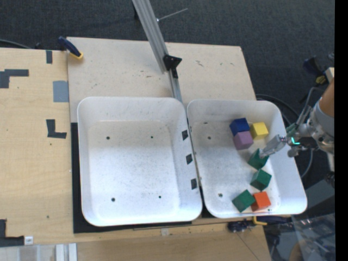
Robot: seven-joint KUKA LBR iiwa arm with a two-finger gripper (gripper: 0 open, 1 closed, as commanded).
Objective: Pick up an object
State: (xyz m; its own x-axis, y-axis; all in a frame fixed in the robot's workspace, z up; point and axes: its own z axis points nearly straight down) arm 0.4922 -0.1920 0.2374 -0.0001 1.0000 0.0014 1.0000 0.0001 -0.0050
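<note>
We see the end effector (270, 147) reaching over the right edge of the right bin (217, 113), its tip just above a green block (256, 159) that sits tilted near that edge — whether it is released or clenched we cannot tell at this size. Nothing looks lifted, so we judge the approach step is in hand. The other blocks lie in the same bin: a blue block (238, 126), a purple block (243, 140) and a yellow block (260, 129) clustered toward the far right corner, another green cube (261, 179) lower down, and a green block (243, 200) touching an orange block (261, 200) at the near right corner. The left bin (87, 145) lies beside it. Next, we think, comes a descent squarely over the tilted block — its slant could make it slip.
</note>
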